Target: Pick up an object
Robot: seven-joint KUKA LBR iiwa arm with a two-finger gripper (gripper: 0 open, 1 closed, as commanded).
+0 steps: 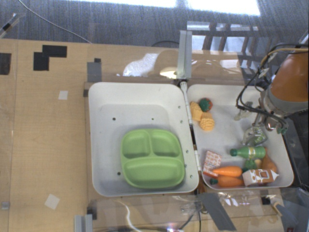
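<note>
**Operator:** On the bench, two white bins sit side by side. I see the left bin [101, 110] holding a green divided plate [152, 157], lying flat toward its near side. The right bin [227, 105] holds the toy foods.

**Observer:** Where is the arm?

**Operator:** Over the right bin's right half. I see the gripper [255, 135] pointing down just above a green bottle [248, 152] that lies on its side. I cannot tell how its tips stand; they blur into the clutter below.

**Observer:** And the other objects?

**Operator:** Two carrots [227, 171] lie along the near wall, with a red-and-white packet [211, 160] just left of them and a small white carton [258, 177] to their right. Well apart, near the divider, I see a yellow corn cob [202, 117] touching a round red-and-green fruit [206, 104].
</note>
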